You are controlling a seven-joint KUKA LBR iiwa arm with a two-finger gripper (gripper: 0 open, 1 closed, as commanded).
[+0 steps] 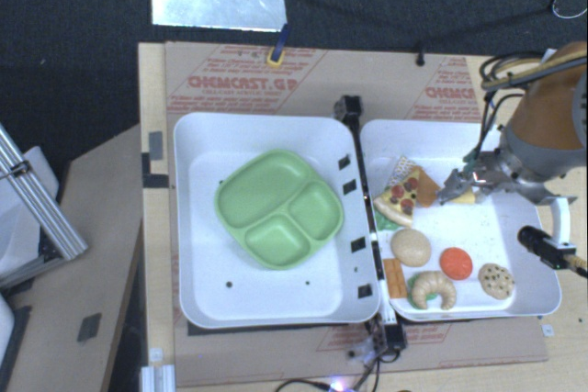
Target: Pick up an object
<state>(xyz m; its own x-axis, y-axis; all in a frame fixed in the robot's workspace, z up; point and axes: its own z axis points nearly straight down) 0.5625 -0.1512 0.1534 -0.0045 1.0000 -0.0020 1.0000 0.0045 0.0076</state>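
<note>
Gripper (457, 188) mine, low in right bin (542, 289), just at 3 o'clock of pizza (407, 195); can't tell its state. Bun (411, 246), tomato (456, 263), cookie (495, 280), croissant (433, 288) toward 6 o'clock. Green plate (279, 208) in left bin (197, 197).

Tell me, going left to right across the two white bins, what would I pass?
Green divided plate → pizza slice → orange-red round piece → chocolate chip cookie.

The bench (303, 69) bears 2 white bins (197, 225) side by side.
</note>
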